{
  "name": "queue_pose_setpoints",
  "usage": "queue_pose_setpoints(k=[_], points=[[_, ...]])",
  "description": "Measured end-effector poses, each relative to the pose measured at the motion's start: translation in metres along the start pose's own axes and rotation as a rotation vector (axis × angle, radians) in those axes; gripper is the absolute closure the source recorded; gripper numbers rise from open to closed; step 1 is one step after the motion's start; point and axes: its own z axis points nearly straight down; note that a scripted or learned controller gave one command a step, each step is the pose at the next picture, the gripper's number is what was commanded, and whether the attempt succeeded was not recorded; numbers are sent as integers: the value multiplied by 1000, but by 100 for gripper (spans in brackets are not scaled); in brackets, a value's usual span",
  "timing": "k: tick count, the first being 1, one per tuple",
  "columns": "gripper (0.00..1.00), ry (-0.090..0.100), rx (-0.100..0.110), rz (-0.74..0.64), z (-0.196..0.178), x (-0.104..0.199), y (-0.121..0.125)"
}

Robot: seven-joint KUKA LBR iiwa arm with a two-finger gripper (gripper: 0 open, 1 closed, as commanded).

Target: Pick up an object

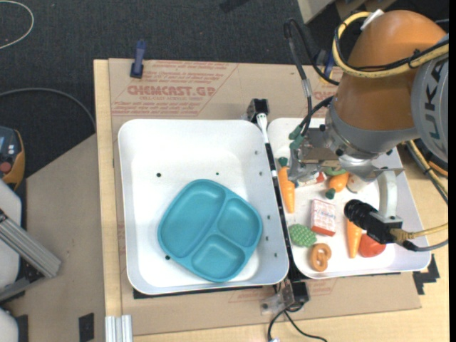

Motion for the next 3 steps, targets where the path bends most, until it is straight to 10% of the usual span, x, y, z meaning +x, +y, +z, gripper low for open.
queue_pose_setpoints(k=[1, 2, 3], points=[[100, -1, 9, 3, -8, 59, -17], [100, 4, -5, 3, -138, 120, -14], [100, -3, 8, 9, -141, 117, -14]])
